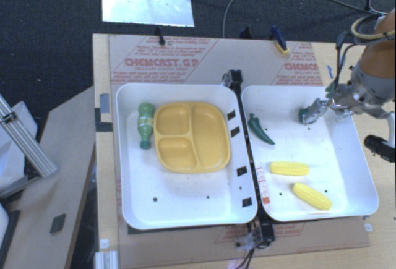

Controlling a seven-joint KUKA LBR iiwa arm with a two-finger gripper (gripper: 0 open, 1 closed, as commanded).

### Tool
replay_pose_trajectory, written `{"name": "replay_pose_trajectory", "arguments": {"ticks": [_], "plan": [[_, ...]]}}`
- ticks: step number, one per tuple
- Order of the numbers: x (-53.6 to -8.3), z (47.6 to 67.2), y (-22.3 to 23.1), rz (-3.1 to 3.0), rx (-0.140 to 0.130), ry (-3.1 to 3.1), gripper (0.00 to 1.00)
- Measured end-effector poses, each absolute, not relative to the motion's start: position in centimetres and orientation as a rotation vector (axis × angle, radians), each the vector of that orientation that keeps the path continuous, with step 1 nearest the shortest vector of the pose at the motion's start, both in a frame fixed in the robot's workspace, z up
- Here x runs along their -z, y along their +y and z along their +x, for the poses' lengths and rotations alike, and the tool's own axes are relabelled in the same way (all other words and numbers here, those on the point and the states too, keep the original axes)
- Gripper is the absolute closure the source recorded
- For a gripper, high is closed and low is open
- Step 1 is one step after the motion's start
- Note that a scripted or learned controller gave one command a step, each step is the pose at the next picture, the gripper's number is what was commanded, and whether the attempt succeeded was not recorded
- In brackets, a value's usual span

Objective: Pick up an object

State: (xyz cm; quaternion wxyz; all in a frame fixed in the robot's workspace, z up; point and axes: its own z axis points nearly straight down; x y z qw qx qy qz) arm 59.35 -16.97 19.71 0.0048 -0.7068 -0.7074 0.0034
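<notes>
From my remote seat I see the wooden bench (185, 57) carrying two shallow white plastic bins side by side. The left bin (133, 200) holds a yellow three-compartment plastic tray (190, 136) near its centre, and a small green plastic bottle (145, 125) lies just beside the tray at its nine o'clock, neck pointing toward six. The right bin (352, 162) holds the smaller items. The grey arm with its orange band (374, 70) comes in at that bin's two o'clock, and its two-finger gripper (309, 114) hangs low over the bin floor at about twelve o'clock; whether it is spread or pinched I cannot tell from here. A dark green toy chilli pepper (260, 129) lies at the bin's ten o'clock, close to the dividing wall. One yellow toy corn cob (289, 168) lies near the middle, and a second corn cob (311, 196) sits at its five o'clock, apart from it.
</notes>
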Motion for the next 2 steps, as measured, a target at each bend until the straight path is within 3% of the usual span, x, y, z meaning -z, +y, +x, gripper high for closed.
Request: {"name": "replay_pose_trajectory", "arguments": {"ticks": [1, 2], "plan": [[-20.5, 59.7, -16.9, -2.218, 0.001, -2.227, 0.00], [-16.1, 60.3, -17.3, -2.219, -0.001, -2.224, 0.00]]}}
